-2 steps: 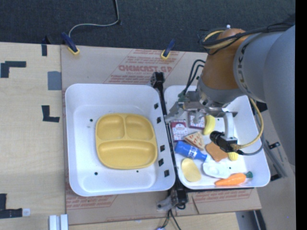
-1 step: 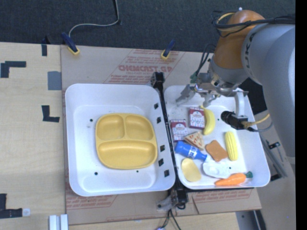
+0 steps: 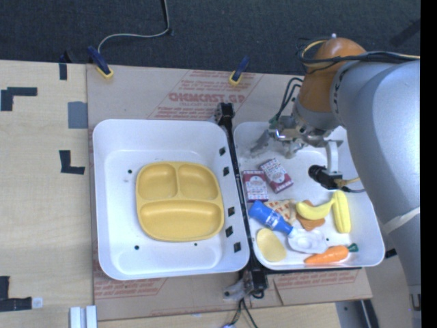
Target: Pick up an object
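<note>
The gripper [image 3: 273, 139] hangs over the right bin's [image 3: 372, 248] far end, above the small red cartons [image 3: 266, 178], presumably lining up; whether its jaws are parted, I can't tell.

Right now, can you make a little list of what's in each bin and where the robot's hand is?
left bin: one yellow plate with three sections
right bin: two small red boxes, blue bottle, two bananas, carrot, a yellow oval piece, a white piece
gripper: above the far end of the right bin, just beyond the red boxes
holding: nothing seen between the fingers
arm: reaches in from the right
</note>
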Tool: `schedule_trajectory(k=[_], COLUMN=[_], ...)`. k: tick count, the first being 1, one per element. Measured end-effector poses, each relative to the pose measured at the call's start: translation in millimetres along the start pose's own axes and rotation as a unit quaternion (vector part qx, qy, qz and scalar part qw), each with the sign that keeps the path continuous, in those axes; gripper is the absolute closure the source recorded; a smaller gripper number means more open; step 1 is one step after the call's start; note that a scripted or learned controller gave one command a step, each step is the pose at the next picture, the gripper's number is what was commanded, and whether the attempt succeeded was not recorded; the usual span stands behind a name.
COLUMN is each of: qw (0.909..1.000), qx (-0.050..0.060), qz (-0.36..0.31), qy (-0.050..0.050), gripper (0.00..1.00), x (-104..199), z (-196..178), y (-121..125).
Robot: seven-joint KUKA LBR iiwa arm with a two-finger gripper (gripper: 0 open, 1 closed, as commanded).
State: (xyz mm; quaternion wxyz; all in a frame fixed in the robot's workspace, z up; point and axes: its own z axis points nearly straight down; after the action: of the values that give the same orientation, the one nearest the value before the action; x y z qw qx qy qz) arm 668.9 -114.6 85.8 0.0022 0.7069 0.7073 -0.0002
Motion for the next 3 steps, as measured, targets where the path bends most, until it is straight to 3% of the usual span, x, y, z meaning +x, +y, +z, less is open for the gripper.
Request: schedule_trajectory(k=[1,3], qw=[1.0,1.0], qx=[0.001,0.001], qz=[0.0,0.0], qy=[0.0,0.0], gripper=[0.0,0.0], x=[19.3,19.8], z=[0.4,0.5], y=[-0.2,-0.3])
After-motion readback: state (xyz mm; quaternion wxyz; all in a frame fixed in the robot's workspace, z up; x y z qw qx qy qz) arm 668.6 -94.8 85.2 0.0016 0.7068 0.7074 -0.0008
